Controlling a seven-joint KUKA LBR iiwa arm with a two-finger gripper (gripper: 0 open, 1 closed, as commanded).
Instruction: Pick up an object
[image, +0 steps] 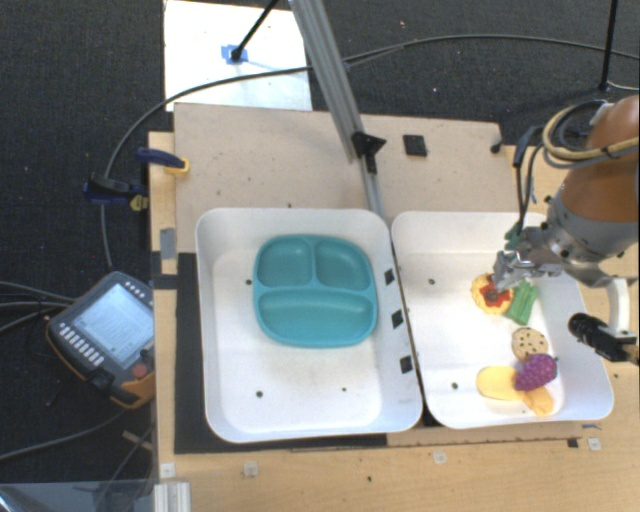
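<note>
The hand hung low in the right bin, right over a small pizza slice. I could not tell from there whether it was wide or narrow, or whether it touched the slice. Just beside the hand, on its near right, lay a green piece. Farther toward the front rim from the hand sat a cookie, then purple grapes resting on a yellow banana. Well off to the hand's left, the left bin held a teal divided plate. Far left of that, off the desk, a pendant lay with its screen lit. No writing or label on any of it could be read.
</note>
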